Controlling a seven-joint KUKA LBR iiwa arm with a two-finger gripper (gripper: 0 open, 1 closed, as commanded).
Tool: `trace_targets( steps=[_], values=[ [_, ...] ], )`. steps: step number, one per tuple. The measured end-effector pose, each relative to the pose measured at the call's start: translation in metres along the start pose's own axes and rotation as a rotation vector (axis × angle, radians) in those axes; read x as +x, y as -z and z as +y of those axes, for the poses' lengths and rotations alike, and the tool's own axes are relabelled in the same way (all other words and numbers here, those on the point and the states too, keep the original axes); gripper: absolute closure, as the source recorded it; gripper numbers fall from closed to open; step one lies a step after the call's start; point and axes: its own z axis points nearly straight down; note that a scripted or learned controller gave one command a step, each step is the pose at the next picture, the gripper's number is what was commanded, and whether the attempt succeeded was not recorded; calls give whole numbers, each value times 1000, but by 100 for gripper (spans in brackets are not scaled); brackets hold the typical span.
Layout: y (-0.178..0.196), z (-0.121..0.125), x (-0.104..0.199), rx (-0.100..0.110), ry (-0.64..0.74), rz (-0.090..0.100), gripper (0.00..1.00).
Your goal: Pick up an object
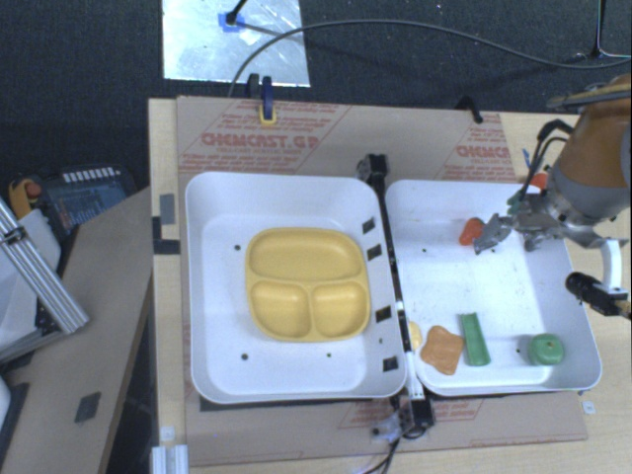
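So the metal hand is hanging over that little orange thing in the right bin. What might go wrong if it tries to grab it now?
1. The orange piece sits just to the side of the hand, so a grab from here may miss or merely nudge it.
2. It lies near the right bin's back wall; a push could slide it against that wall.
3. The green stick and tan piece lie touching, so a grab there might disturb both.

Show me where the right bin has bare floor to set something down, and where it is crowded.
The right bin has bare floor across its middle and left, between the orange piece near the pincer and the row at the near edge. That row is crowded: tan piece, green stick, green round piece. The left bin has bare margins around the yellow tray.
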Motion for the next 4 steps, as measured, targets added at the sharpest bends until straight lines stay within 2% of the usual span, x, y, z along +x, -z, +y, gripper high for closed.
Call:
trace_targets(
  steps=[1, 2, 4],
  values=[
    [-42, 1, -1, 0, 0, 0, 0],
    [-28, 3, -2, -7, 0, -2, 100],
    [70, 2, 5, -9, 4, -2, 100]
  ],
)
